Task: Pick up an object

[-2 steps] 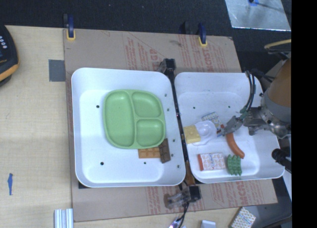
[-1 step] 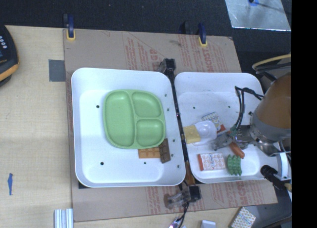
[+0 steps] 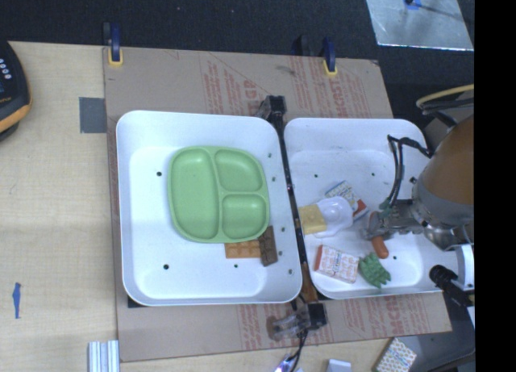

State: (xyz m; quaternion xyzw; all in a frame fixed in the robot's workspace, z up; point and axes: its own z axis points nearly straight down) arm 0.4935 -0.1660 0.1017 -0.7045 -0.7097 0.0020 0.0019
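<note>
Two white bins: left bin (image 3: 137, 201) holds a green tray (image 3: 218, 193); right bin (image 3: 347, 132) clutter sits bunched near the claw (image 3: 385, 229), low for picking; its state cannot be told.

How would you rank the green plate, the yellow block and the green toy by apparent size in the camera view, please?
1. green plate
2. and 3. yellow block and green toy look alike, so unranked.

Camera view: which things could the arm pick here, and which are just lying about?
Job:
gripper
orange piece
green toy
yellow block
small packet

Lying about:
green divided plate
brown blocks
blue clamps
</note>
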